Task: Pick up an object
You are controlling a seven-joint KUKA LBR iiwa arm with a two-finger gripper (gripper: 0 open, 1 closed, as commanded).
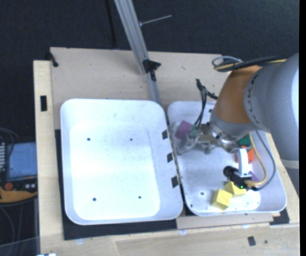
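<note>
Arm (pixel 273 103) enters from the right of the camera view, orange band (pixel 233 97) over the far part of the right bin (pixel 206 172). Gripper (pixel 191 142) sits low in that bin's far-left area, close to the wall it shares with the left bin (pixel 115 159). Gripper state: cannot tell, as the wrist and cabling hide the tip at this slant. Nothing is visibly grasped. Mauve block (pixel 183 128) lies on the right bin's floor just beside the gripper, on its far side; contact between the two cannot be judged. Other objects are in the same bin: a yellow block (pixel 222 198) near the near wall, and a second yellow block (pixel 233 188) just beside it to the right. A green piece (pixel 244 141) and an orange-red piece (pixel 250 154) are partly covered under the wrist, towards the bin's right side. Both bins rest side by side on the pale bench (pixel 99 68). A metal strut (pixel 134 31) rises at a slant from the bench behind the bins. A blue device (pixel 22 161) with cables lies off the bench to the left
</note>
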